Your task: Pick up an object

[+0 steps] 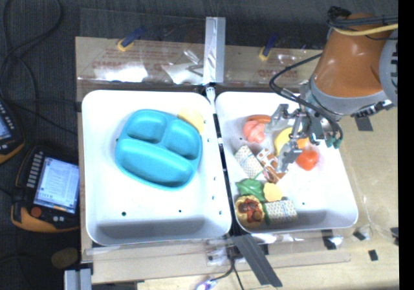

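Note:
My gripper [283, 134] hangs low over the right bin [336, 201], its fingers apart. A yellow toy piece [283, 142] lies right under it, between the two fingertips. A red-orange ball [308, 160] sits just to its right and a pink-orange piece [256, 129] just to its left. A checkered block [247, 161] and a small red-and-white item [270, 160] lie below the gripper. Whether the fingers touch the yellow piece cannot be seen.
Near the right bin's front edge lie a green piece [250, 187], a yellow wedge [273, 192], a round brown toy [250, 210] and a second checkered block [281, 210]. The left bin [103, 217] holds a blue divided tray [158, 147] with a yellow item [191, 118] behind it.

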### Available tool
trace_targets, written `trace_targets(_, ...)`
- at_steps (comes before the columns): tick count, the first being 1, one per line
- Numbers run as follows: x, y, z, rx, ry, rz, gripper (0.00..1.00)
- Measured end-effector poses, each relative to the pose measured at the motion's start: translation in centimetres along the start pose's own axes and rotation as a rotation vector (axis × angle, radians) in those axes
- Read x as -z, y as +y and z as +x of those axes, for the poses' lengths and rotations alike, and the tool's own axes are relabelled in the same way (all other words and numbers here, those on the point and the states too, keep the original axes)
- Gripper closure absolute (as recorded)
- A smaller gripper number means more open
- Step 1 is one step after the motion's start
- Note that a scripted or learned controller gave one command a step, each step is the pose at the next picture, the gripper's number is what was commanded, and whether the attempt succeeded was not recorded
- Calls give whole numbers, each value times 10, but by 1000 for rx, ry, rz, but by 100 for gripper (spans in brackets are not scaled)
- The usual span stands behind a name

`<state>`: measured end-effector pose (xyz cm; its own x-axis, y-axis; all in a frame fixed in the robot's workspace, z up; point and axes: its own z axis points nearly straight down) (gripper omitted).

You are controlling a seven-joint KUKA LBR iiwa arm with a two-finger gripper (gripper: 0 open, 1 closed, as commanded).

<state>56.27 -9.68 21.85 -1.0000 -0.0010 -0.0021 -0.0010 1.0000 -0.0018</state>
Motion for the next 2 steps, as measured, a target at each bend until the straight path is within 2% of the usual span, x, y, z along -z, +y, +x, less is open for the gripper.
trace_targets(1, -69, -42, -88, -300, -1, 1, 0)
trace_targets(2, -34, 4, -82, -186, -2, 0, 0)
